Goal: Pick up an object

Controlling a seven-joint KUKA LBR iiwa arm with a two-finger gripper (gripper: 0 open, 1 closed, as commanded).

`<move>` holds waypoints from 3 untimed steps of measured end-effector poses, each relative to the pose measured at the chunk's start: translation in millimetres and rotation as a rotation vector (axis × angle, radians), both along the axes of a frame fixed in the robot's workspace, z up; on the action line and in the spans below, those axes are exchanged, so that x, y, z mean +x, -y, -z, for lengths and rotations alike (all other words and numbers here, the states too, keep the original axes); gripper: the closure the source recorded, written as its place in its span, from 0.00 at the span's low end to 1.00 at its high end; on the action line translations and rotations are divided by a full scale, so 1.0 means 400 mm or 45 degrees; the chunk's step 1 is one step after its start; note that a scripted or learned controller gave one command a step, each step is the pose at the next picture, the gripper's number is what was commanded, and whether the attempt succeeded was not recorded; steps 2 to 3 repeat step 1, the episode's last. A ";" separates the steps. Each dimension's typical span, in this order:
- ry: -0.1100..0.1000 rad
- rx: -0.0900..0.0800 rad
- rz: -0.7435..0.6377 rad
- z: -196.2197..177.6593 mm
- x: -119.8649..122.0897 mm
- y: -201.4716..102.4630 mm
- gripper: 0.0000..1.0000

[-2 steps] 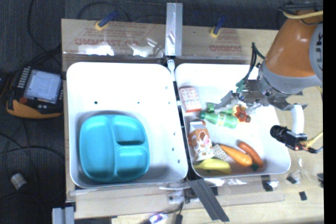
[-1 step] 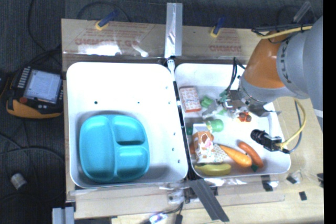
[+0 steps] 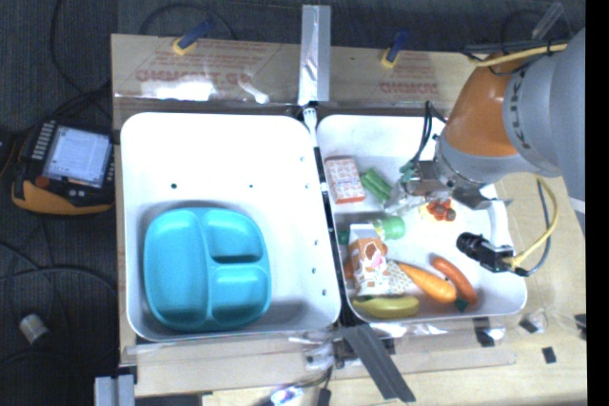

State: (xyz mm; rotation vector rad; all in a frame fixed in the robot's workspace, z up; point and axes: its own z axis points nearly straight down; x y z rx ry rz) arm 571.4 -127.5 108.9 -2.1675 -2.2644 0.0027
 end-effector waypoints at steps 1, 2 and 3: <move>0.007 -0.004 -0.328 -0.278 -0.128 -0.007 1.00; 0.007 -0.004 -0.328 -0.278 -0.128 -0.007 1.00; 0.007 -0.004 -0.328 -0.278 -0.128 -0.007 1.00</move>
